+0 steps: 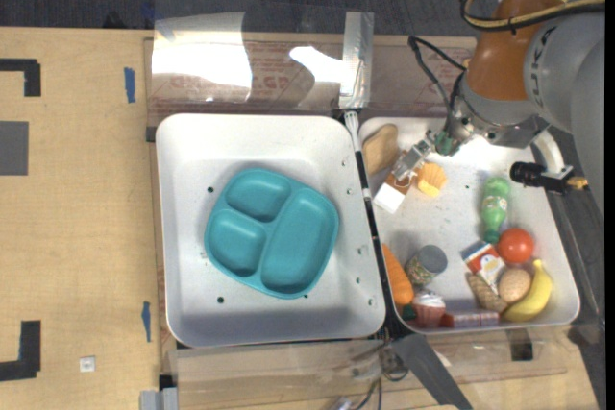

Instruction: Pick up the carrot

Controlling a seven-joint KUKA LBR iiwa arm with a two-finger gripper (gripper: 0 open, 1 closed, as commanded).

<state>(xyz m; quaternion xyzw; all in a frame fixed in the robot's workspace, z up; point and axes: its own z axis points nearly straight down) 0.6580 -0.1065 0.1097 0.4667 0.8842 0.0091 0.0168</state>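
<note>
The biggest risk lies in the gap between the claw [415, 160] and the carrot [397, 273]. The claw hangs in the upper part of the right bin [567, 302], over a yellow piece [431, 178] and a white block [389, 197], while the carrot lies lower down, tight against that bin's left wall. A descent from here would likely close on the wrong thing. Even once moved over, one finger could strike the wall, or the carrot could slip sideways, since a grey round lid [429, 260] and a red-and-white item [430, 307] crowd it. How far the claw is open, and whether it has hold of anything, I cannot tell from this slant.

The left bin [183, 149], mid-frame, holds a teal divided plate [272, 230]. The right bin also carries a bread roll [380, 147] at its upper left, a green bottle [495, 203], a tomato [517, 245] and a banana [534, 295] at the lower right.
</note>
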